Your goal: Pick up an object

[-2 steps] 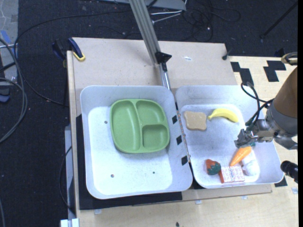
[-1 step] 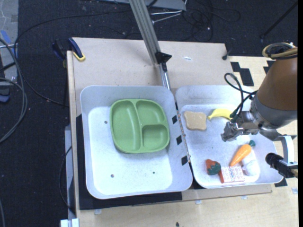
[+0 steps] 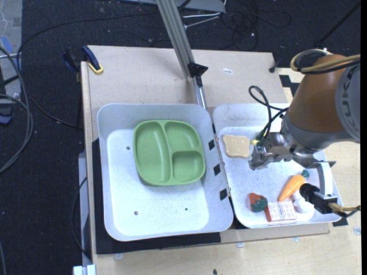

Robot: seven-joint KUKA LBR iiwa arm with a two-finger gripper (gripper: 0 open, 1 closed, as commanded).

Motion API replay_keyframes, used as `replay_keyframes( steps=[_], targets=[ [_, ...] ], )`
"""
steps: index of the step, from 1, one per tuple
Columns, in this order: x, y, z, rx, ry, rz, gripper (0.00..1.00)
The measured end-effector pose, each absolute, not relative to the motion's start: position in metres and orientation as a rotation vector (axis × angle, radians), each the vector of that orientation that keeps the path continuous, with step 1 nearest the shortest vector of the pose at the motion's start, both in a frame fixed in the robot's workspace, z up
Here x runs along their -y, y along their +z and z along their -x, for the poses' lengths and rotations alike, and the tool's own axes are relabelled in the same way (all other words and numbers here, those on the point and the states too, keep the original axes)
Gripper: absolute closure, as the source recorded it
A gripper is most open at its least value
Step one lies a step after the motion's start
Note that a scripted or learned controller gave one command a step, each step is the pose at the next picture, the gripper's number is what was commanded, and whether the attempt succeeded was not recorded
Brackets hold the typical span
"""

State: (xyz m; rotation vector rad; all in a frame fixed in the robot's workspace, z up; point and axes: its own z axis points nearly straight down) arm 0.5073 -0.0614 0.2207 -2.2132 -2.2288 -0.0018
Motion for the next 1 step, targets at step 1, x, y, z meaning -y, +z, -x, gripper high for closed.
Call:
replay_keyframes(
  steps=[1],
  targets=[
    [0.0113,0.2118,-0.5243,2.229,-0.002,2.213,1.0]
  ],
)
